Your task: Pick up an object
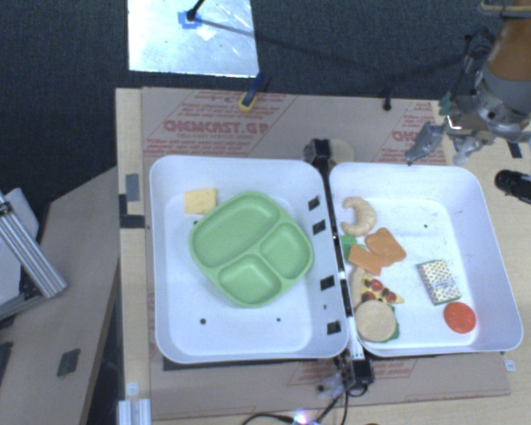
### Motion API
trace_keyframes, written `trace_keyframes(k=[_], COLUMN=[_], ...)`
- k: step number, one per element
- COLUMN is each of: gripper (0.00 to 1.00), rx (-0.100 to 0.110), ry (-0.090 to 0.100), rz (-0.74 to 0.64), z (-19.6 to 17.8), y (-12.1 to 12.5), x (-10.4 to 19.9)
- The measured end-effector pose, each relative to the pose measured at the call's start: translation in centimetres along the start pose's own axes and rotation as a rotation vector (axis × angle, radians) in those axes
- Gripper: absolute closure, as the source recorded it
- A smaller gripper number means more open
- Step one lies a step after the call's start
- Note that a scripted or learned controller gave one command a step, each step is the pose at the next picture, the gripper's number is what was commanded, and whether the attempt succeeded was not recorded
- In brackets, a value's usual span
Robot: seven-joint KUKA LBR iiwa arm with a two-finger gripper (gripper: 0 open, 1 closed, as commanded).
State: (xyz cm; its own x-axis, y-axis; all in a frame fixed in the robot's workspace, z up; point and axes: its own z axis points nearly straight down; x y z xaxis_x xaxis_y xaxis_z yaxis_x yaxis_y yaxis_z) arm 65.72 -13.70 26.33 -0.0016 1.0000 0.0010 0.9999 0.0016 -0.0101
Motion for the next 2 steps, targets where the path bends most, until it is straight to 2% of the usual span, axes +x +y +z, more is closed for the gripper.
trace_keyframes(k=[1, 2], gripper=[0.00, 0.00], rx=[-0.012, -0.009], ry=[-0.001, -0.002], rz=[-0.002, 0.001], z=[-0.8, 4.1], y=[0.2, 0.5], x=[0.0, -0.9])
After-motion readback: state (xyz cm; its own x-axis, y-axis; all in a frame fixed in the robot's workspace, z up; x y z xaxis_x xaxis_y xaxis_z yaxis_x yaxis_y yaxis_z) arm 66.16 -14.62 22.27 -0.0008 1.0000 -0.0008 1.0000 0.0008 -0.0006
